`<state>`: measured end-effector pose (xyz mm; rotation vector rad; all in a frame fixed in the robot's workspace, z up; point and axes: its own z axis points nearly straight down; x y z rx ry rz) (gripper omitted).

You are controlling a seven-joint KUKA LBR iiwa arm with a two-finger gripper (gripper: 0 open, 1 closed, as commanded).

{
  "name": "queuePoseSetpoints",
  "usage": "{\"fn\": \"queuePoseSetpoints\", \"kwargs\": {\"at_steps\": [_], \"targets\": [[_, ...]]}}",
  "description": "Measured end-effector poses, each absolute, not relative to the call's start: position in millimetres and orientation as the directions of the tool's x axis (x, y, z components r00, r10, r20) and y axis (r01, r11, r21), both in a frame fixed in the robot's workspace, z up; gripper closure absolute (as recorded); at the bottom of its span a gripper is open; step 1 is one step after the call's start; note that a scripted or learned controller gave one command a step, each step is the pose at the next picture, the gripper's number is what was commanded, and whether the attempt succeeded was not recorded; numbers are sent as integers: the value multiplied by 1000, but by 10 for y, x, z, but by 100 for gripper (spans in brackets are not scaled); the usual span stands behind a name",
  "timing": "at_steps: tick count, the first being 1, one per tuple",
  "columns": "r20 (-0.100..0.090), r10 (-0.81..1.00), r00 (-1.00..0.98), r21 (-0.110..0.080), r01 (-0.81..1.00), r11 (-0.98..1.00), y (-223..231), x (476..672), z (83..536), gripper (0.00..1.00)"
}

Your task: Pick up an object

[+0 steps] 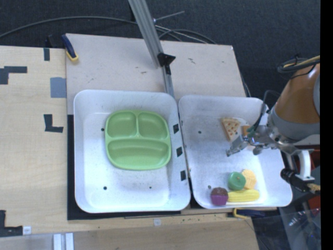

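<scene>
Over the right bin (200,113) we found the gripper (235,149) low above the bare floor, just beside the pizza slice (230,127); nothing sat between its fingers, and whether they stood apart or together we could not tell. We judged this the approach step, so the next move called for centring over the slice, or swinging toward the near corner where the green round piece (237,180), yellow corn (243,195), orange piece (250,178) and purple piece (219,196) huddled. Open room lay toward the centre wall, while that cluster crowded the near rim, and the left bin (88,191) held a green divided plate (138,139).
</scene>
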<state>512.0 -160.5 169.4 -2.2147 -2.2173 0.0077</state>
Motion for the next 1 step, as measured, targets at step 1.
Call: {"fn": "queuePoseSetpoints", "kwargs": {"at_steps": [1], "targets": [[2,1000,-1,-9,1000,1,-1530,5017,1150,0]]}}
